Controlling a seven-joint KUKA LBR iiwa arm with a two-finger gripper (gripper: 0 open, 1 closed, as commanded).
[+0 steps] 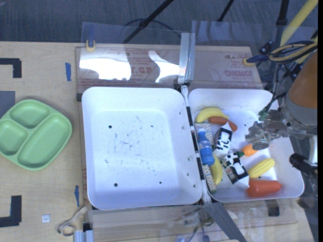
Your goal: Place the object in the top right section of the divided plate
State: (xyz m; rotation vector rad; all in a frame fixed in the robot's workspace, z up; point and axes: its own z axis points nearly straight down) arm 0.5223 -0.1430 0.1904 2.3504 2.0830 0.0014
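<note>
Claw (258,135): hangs low over the right bin (287,183), near its right-hand wall, at the end of the grey arm (303,92) with the orange band; whether it is released or clenched cannot be told from this angle, and nothing can be made out in its grasp.
Toys: a heap lies in the right bin, to the left of the claw and below it in the view.
Orange ball (249,149): just below the claw, close to touching it.
Corn cob (261,168): further below the claw, lying at a slant.
Red pepper (263,187): below the corn cob, near the bin's front wall.
Banana (208,113): left of the claw and slightly above it, with a small red piece (218,120) just beside it.
Blue bottle (205,148): well left of the claw, lying along the wall between the two bins.
Black-and-white blocks (223,139): between the bottle and the claw, with a second one nearer the corn cob.
Left bin (101,105): left of the claw, beyond the heap.
Divided plate (33,133): green, three sections, on the table (40,74) far to the left of the claw, past the left bin.
</note>
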